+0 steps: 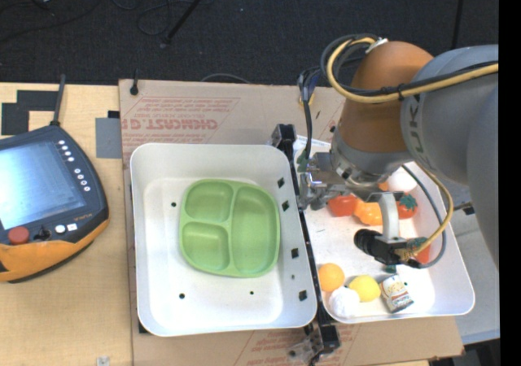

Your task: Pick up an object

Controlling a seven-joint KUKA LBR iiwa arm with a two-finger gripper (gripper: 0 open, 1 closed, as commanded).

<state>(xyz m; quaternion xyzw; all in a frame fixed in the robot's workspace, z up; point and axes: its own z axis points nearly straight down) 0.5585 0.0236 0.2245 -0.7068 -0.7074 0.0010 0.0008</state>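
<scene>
The gripper (319, 187) is hanging low over the left edge of the right bin (456, 295), under the orange-banded wrist, and whether it is clenched or released cannot be told. Just to its right an orange-red toy (352, 206) is lying, its long axis running left to right. Nearer the camera, an orange ball (330, 276) is sitting well apart.
</scene>
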